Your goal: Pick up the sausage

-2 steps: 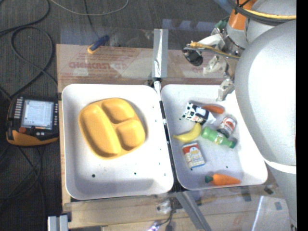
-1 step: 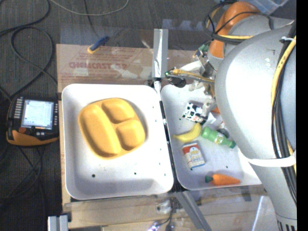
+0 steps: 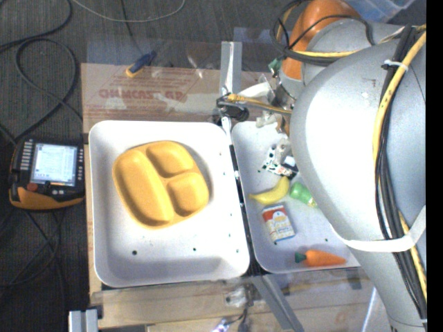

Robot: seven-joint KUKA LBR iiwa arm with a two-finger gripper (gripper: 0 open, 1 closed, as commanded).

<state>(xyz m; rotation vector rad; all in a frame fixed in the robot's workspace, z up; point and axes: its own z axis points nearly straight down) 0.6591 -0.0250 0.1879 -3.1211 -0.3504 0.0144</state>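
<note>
The grey arm point(image 3: 360, 151) with its orange band point(image 3: 325, 12) hangs over most of the right bin point(image 3: 252, 151) and hides much of its floor. A black-and-white part that looks like my gripper point(image 3: 277, 160) pokes out from under the arm's left edge, low over the bin's upper middle. It sits just above a yellow banana point(image 3: 271, 191). I cannot make out anything held in it.
The right bin also holds a green item point(image 3: 302, 192), a small red-and-white carton point(image 3: 278, 225) and a carrot point(image 3: 320, 258). A yellow divided plate point(image 3: 163, 182) lies in the left bin point(image 3: 111, 254). A handheld pendant point(image 3: 47, 171) rests on the floor at the left.
</note>
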